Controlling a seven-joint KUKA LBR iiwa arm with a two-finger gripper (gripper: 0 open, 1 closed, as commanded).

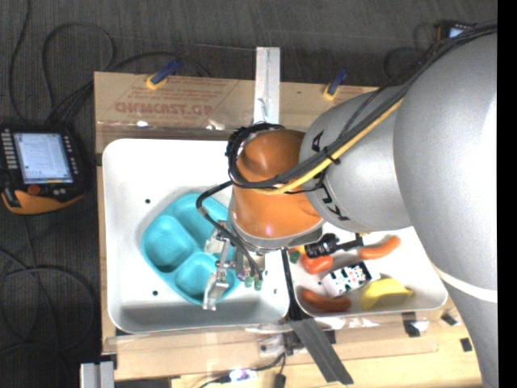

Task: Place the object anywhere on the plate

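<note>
A teal divided plate (174, 245) lies in the left white bin (129, 176). My gripper (233, 281) hangs over the plate's right edge, below the orange band of the wrist (271, 188). Its fingers (214, 288) stand apart, open, and only the teal plate shows in the gap between them. The loose objects lie in the right bin: an orange carrot-like piece (380, 249), a red piece (317, 263), a white box with dark dots (347, 279), a yellow piece (384, 292) and a reddish sausage shape (325, 301). The arm hides much of the right bin.
The bulky grey arm (436, 160) covers the right side of the view. A divider edge (287, 285) separates the two bins. A cardboard sheet (170, 103) lies behind the bins, and a teach pendant (40, 164) sits off the bench at the left.
</note>
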